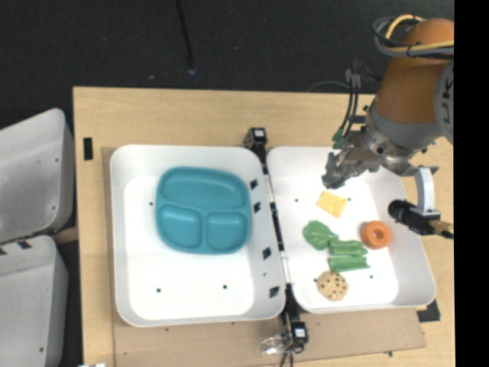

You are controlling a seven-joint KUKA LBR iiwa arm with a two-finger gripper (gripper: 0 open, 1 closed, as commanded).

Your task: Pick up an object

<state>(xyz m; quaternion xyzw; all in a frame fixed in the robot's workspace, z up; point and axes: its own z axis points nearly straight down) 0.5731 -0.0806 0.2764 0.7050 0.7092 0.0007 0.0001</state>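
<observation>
A wooden tabletop (92, 121) carries two shallow white bins side by side, seen from above at a slant. The left bin (137, 281) holds a teal divided plate (204, 209) lying flat near its middle. The right bin (397, 274) holds several small toy foods: a yellow cheese wedge (331, 203), a green leafy piece (318, 234), a green pod-like piece (348, 255) just beside it, an orange ring-shaped piece (376, 235) and a speckled cookie (332, 285) nearest the front wall.

The grey arm with its orange band (412, 90) reaches in from the right. Its end effector (335, 178) hangs over the far part of the right bin, just above and behind the cheese wedge. It looks dark and compact from here, and I cannot tell whether it is spread or closed; nothing shows gripped in it.

To my eye this is the approach step: no object is lifted, and all the pieces lie on the bin floor. The cheese wedge seems the likely target, being closest. The next move calls for coming straight down over it and closing on its thin, flat sides, which could easily slip away.
</observation>
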